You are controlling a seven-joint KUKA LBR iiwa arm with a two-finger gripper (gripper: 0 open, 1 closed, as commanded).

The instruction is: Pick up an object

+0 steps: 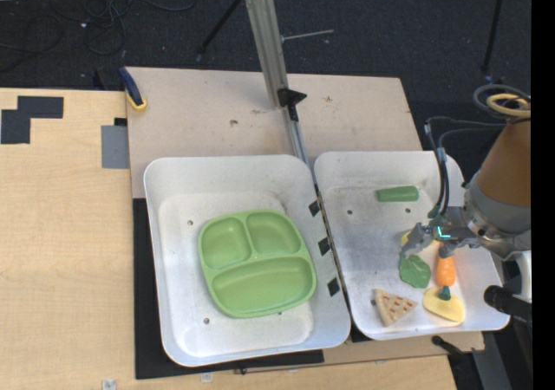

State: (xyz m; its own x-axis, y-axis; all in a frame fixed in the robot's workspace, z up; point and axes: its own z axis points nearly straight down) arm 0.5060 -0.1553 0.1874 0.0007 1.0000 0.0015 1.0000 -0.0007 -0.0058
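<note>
Right bin (347,293), near edge: pizza-slice toy (393,306) and yellow piece (445,305) lie side by side. Just behind them: green lumpy toy (415,272) with an orange carrot-like toy (445,271) beside it. Gripper (425,239) sits directly over the green lumpy toy; finger spread cannot be judged. Farther back: green flat block (397,194). Left bin (165,206) holds 1 green 3-section plate (256,263).

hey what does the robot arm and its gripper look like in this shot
The arm enters from the right: a rounded grey body with a broad orange band above the wrist. A thin dark cable loops beside it toward the wrist. The gripper is small, grey and metallic, with a tiny teal light glowing next to it. Finer markings are too small to tell.
</note>
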